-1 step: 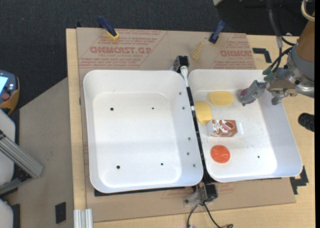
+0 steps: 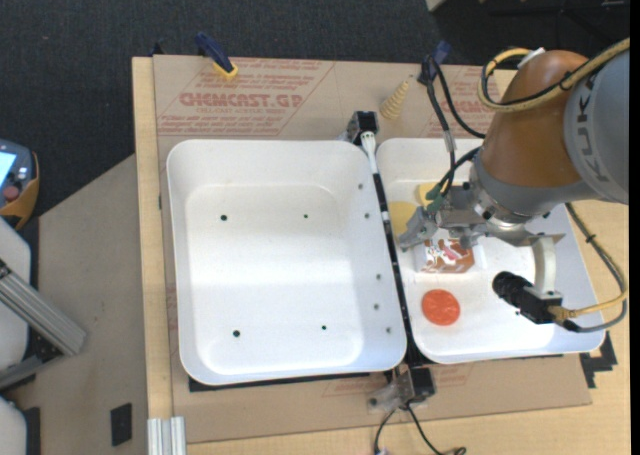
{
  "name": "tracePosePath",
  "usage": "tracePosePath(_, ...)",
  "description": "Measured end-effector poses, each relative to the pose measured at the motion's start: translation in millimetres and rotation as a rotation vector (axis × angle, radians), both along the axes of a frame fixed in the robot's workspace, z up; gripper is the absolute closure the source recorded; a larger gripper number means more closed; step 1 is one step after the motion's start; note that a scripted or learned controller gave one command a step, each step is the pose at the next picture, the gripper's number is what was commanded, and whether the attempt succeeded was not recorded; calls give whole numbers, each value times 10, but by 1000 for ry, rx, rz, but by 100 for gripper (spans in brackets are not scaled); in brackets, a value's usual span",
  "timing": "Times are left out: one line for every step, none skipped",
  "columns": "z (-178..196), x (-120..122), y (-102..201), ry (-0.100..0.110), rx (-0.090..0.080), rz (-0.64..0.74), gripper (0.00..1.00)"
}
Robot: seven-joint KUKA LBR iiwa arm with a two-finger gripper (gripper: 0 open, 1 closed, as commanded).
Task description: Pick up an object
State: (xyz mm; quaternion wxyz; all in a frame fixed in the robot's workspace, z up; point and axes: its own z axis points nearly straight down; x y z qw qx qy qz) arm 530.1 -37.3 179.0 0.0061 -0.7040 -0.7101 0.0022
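My gripper point(image 2: 437, 240) reaches down into the right bin point(image 2: 500, 338), over a small red-and-white packet point(image 2: 450, 257) that lies on the bin floor. The grey arm with its orange band point(image 2: 535, 108) covers the upper part of that bin. An orange-red round object point(image 2: 441, 307) sits on the bin floor just below the packet, apart from the gripper. A pale yellow object point(image 2: 403, 214) lies near the bin's left wall, and a bit of green-yellow point(image 2: 432, 193) shows beside the wrist. Whether anything is between the fingers is hidden.
The left bin point(image 2: 275, 263) is a wide white tray with a few small dark dots on its floor. A black divider strip point(image 2: 385, 233) runs between the bins. Clamps point(image 2: 215, 55) hold the cardboard base at the back. Cables loop around the arm at right.
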Motion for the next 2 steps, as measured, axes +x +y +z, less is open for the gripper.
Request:
tracePosePath(164,27,-63,-15,-6,-10,100)
tracePosePath(1579,24,451,-30,-3,-1,100)
